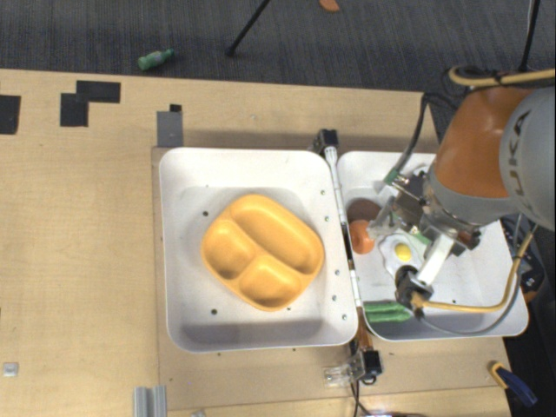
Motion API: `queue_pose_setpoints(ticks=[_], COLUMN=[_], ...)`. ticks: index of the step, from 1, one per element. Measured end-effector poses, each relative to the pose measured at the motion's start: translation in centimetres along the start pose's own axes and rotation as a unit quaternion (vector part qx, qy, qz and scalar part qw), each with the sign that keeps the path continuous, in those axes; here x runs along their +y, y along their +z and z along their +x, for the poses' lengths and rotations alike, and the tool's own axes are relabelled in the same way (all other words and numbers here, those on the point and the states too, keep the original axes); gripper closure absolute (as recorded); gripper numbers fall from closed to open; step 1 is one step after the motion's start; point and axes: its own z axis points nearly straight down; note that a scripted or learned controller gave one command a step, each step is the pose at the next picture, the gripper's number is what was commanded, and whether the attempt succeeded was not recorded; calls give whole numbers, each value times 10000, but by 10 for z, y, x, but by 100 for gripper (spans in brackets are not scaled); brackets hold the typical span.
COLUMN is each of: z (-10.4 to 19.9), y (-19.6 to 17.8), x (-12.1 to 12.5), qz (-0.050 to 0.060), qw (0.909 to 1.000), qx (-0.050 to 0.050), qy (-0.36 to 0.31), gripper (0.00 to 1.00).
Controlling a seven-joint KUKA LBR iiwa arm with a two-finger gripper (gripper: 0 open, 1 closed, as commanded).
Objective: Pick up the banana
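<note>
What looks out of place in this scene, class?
A small green object lies on the dark carpet beyond the bench, away from both bins, as does an orange scrap. In the left-hand bin, the yellow divided plate sits at a slant to the walls.

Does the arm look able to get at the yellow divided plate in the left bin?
Probably yes. The yellow plate lies uncovered in the left bin, and the arm is over the right bin, with only the bin rims between.
</note>
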Motion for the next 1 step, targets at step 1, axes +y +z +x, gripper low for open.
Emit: queue_pose_setpoints(ticks=[1], z=[-80], y=[129], x=[58], qz=[13], qw=[9997], qx=[-16], qy=[227], gripper=[0])
